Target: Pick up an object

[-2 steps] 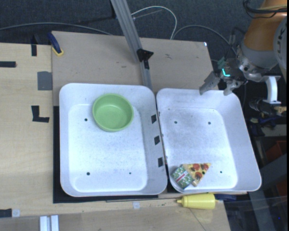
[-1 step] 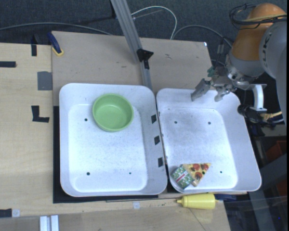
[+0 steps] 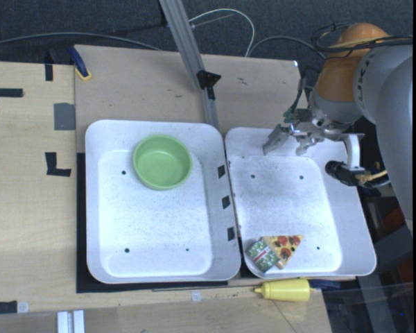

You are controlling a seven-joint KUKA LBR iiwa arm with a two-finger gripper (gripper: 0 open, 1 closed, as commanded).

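Two shallow white bins [image 3: 218, 186] sit on the wooden bench. Gripper [image 3: 291, 141] hangs over the right bin's far edge, fingers spread, grasping nothing. Round green plastic bowl [image 3: 162, 161] rests in the left bin.

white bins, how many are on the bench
2: the left bin holds a green bowl; the right bin holds a small packet near its front left corner.
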